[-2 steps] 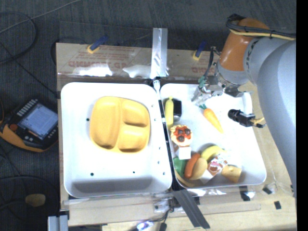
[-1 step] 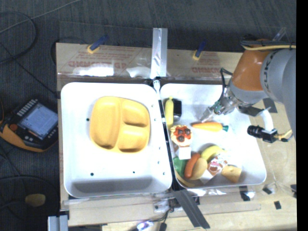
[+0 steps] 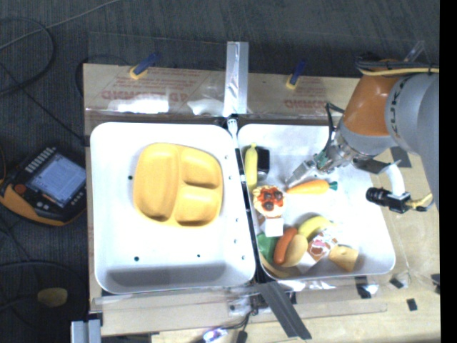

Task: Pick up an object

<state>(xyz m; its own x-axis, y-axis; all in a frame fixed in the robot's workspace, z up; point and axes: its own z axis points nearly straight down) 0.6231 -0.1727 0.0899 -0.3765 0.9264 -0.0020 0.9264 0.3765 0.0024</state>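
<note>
Wooden bench (image 3: 100, 84), two shallow white bins. Left bin (image 3: 107, 263): yellow divided plastic tray (image 3: 177, 184). Right bin (image 3: 371, 252): toy food pile. Grey-orange arm's gripper (image 3: 303, 168) low just above orange plastic carrot (image 3: 308, 187), fingers slightly apart, nothing between them.

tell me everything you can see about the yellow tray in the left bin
The yellow tray looks like smooth moulded plastic, rounded at the corners and split into three shallow compartments: one long one on its left, two smaller ones on its right. It lies flat, slightly turned, on the floor of the left bin, toward the bin's upper middle. Nothing rests in it or touches it besides the bin floor.
</note>
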